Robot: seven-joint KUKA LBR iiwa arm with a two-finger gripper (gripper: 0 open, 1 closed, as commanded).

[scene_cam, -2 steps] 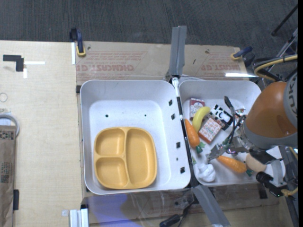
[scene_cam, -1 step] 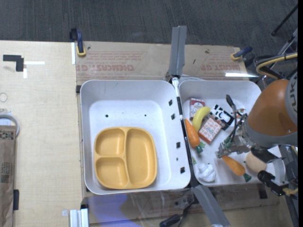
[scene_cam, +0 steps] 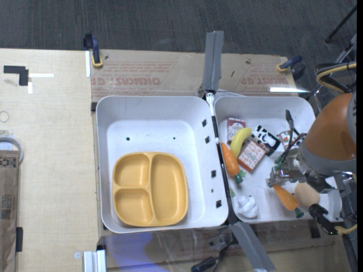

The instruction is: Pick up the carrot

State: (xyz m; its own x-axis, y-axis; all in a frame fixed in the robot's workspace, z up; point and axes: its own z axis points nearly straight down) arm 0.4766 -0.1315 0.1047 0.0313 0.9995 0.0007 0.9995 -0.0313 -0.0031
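Carrot, orange and tapered (scene_cam: pixel 229 158), lies against the left wall of the right white bin (scene_cam: pixel 300 103), touching a yellow banana (scene_cam: pixel 240 140) above it. Gripper (scene_cam: pixel 279 177) hangs well to its right; finger spacing cannot be judged. A second orange piece (scene_cam: pixel 285 198), possibly another carrot, lies below the gripper.

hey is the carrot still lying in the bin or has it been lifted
Lying in the bin. The carrot rests flat on the right bin floor by the divider, apart from the gripper.

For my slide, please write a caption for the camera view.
KUKA gripper low in the right bin, carrot by its left wall; yellow plate in the left bin.
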